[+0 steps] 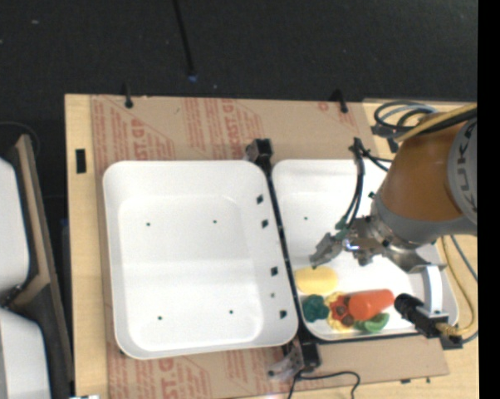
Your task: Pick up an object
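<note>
**A:** Where is the gripper (331,248) sitting right now?

**B:** It is hanging over the right bin (316,181), near that bin's middle, with the grey and orange arm (424,185) reaching in from the right. Its fingers are standing spread apart, and nothing is lying between them.

**A:** And the objects?

**B:** They are all crowding the near end of the right bin. The yellow object (316,281) is lying just below the gripper, close under the fingertips but apart from them. The orange object (368,303) is lying a bit further toward the near right.

**A:** Which way is the orange one pointing?

**B:** Its long axis is running roughly left to right along the bin's near wall, tilting slightly upward at the right end. The teal object (315,307) is sitting just beside its left end, under the yellow one. The left bin (134,189) is lying well apart from all of them.
</note>
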Robot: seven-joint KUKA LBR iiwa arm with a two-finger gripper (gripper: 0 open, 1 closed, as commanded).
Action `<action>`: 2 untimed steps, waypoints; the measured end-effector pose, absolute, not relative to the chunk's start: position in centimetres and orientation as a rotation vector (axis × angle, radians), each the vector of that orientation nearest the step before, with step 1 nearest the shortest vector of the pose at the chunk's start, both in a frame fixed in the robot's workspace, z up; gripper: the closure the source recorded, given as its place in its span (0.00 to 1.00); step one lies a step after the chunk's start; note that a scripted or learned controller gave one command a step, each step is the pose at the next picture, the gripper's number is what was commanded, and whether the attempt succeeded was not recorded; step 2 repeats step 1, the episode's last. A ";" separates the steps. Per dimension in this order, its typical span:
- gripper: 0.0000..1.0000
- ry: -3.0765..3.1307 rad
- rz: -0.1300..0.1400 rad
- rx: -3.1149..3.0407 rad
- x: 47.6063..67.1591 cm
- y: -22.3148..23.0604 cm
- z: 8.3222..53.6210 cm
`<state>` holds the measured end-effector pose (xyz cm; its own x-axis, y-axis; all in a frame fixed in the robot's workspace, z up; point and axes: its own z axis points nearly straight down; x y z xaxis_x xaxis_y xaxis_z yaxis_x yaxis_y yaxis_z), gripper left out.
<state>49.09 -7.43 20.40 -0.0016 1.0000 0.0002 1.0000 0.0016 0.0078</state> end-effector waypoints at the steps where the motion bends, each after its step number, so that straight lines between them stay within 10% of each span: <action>1: 0.00 2.220 0.001 2.222 48.9 -7.5 20.1; 2: 0.00 2.220 0.001 2.222 48.9 -7.5 20.1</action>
